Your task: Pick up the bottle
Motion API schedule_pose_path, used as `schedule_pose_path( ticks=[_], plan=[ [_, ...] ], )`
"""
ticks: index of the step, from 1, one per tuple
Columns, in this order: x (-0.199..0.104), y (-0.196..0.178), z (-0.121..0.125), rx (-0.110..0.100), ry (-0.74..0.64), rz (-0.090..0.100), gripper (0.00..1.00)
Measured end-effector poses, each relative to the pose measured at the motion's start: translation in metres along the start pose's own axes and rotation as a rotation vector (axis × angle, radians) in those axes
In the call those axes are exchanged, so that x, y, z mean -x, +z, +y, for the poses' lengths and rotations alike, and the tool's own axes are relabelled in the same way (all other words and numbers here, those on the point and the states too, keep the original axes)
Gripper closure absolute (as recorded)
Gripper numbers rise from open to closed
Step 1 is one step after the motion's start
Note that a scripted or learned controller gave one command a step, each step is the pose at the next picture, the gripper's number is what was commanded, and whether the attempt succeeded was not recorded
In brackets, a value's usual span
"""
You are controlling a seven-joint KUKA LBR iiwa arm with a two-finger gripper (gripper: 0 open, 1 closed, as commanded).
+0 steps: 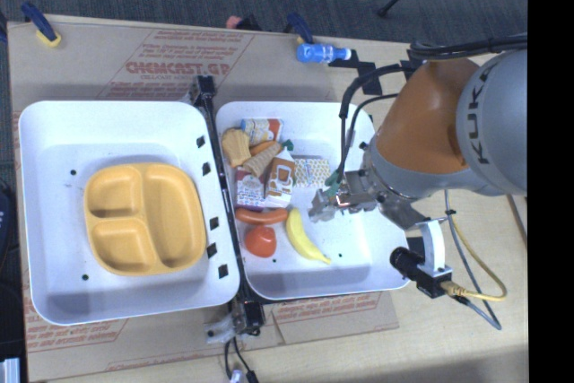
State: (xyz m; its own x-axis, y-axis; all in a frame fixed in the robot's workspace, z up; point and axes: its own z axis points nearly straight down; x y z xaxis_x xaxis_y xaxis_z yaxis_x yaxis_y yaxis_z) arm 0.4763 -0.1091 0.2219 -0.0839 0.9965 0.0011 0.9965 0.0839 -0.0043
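Observation:
The right bin [386, 278] holds a pile of toy food on its left half. At the pile's top lies a small white item with an orange label that looks like the bottle [258, 129], on its side. My gripper [328, 203] hangs low over the middle of the right bin, just right of the banana [306, 238] and below a patterned packet [310, 169]. It is well apart from the bottle, lower and to the right. A small green bit shows by the wrist.
A red tomato [260, 240], a sausage [261, 214], small cartons [280, 178] and a bread piece [237, 146] crowd the right bin's left side. The left bin [45, 139] holds a yellow divided plate [143, 217]. Cables trail from my wrist at the right.

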Motion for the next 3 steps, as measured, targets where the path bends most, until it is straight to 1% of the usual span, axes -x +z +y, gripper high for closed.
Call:
schedule_pose_path(
  ticks=[1,2,3],
  plan=[
    [0.030,-0.069,-0.002,0.003,-0.399,-0.003,1.00],
    [-0.050,0.018,0.004,0.000,-0.401,0.000,1.00],
    [-0.027,-0.070,0.002,0.003,-0.204,-0.002,1.00]
  ],
)
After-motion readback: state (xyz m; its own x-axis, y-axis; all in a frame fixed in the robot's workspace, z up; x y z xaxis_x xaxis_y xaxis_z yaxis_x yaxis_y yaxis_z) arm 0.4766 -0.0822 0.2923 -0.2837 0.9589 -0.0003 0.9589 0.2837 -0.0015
